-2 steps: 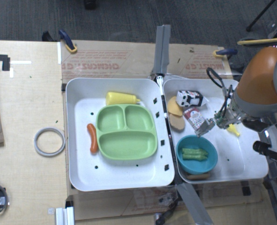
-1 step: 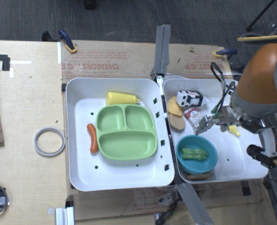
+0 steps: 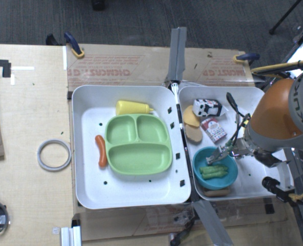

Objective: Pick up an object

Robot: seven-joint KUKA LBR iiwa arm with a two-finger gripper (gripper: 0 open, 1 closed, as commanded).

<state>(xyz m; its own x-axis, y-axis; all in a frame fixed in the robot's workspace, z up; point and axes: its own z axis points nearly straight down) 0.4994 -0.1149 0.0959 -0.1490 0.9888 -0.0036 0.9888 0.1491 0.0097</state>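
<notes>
The pincer was seen low over the right bin, at the rim of the blue bowl. Whether it was spread or pressed together could not be told, because its tip was small and blurred against the bowl. Nothing was seen held in it. The nearest object to be picked was the green vegetable, which lay inside the bowl, just under the tip.

Several failures were judged possible. The bowl rim could be struck or pinched in place of the vegetable, and the bowl could then be tilted or dragged. The vegetable looked smooth and lay low in a curved hollow, so it could slip out.

Little free room was left around the bowl. A brown flat piece lay close under its near edge, the tan bread-like piece and the red packet were near above it, and the divider wall between the bins was just beside it on the left. The black-and-white cow toy stood farther back. More bare floor was seen at the right side of this bin.

In the left bin the green divided plate, the yellow piece and the orange sausage lay well apart from the arm.
</notes>
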